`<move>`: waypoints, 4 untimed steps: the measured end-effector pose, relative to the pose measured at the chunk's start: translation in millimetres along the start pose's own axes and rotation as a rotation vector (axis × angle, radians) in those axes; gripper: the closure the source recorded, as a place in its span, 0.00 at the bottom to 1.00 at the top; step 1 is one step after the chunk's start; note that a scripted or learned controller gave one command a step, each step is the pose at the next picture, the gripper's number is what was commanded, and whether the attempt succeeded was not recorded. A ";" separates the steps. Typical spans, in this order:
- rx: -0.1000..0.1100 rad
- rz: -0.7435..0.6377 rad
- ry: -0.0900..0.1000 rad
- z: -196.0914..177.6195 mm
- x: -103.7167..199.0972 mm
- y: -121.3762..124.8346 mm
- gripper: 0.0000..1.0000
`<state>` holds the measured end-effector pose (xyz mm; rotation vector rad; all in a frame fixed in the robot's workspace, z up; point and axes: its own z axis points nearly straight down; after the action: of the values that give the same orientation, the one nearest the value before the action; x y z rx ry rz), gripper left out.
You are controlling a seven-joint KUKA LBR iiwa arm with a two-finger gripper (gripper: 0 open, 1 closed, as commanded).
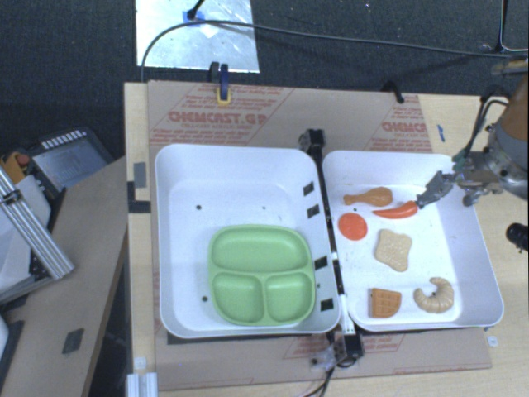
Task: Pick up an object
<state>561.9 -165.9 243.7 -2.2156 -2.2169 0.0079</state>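
Observation:
The right bin [471, 246] holds several toy foods: a tan drumstick [369, 197], a red chili pepper [395, 212], an orange-red disc [354, 227], a pale bread slice [393, 250], a brown waffle square [384, 303] and a croissant [436, 295]. My gripper [430, 193] reaches in from the right, slanting down and left. Its tip sits just at the chili's right end, touching or almost touching it. Nothing visibly sits in its grasp.
In the left bin [190, 188] lies a green three-compartment plate [260, 274]. A black divider with clips [324, 222] runs between the bins. Cables [347, 40] cross the dark floor behind the bench, and grey equipment [66, 160] stands at the left.

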 end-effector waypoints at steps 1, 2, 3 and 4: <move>-0.010 -0.002 -0.002 -5.7 0.3 2.2 0.00; -0.007 0.000 -0.002 41.4 -6.2 -3.9 0.00; -0.005 0.000 -0.001 98.1 -12.5 -11.0 0.00; -0.013 0.001 -0.002 157.4 -12.3 -6.0 0.00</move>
<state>554.6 -178.0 86.3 -2.2242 -2.2233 -0.0042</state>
